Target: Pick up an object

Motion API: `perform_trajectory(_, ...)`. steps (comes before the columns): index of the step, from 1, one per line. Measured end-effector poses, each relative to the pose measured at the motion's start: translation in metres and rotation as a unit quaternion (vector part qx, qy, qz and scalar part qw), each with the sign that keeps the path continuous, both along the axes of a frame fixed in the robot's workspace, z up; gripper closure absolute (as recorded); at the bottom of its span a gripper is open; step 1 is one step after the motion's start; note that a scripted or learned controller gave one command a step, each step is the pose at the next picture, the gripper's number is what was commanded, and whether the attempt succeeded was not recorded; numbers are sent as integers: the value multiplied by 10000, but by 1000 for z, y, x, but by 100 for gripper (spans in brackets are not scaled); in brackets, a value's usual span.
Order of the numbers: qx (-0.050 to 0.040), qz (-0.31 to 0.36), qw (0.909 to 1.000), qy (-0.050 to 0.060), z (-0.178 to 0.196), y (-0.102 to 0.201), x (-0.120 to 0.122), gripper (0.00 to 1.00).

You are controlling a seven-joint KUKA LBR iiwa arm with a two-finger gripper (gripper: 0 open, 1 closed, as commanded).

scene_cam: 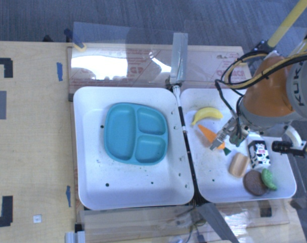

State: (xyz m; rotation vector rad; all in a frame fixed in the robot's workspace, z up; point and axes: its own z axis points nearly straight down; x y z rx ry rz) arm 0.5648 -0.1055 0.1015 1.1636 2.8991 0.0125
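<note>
In the right bin (210, 185) my gripper (220, 142) hangs low, whether parted or together I cannot tell; the carrot (207, 132) lies touching its far-left side, long axis slanting far-left to near-right; the banana (207, 115) lies beyond.

A pale wooden worktop (32, 151) fills the left and near part of the scene, marked with black angled shapes (5, 67) and short strips of blue tape (59, 71). Along the far edge, dark blue-grey carpet (143, 9) covers the floor. A clear plastic sheet (118, 59) lies at the far side of the worktop and catches a bright white glare from overhead light. A grey strip (178, 57) runs across that sheet.
</note>
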Motion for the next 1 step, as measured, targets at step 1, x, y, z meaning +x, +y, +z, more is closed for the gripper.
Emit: perform_trajectory(1,13,-845,9964,44,88,57,58,100)
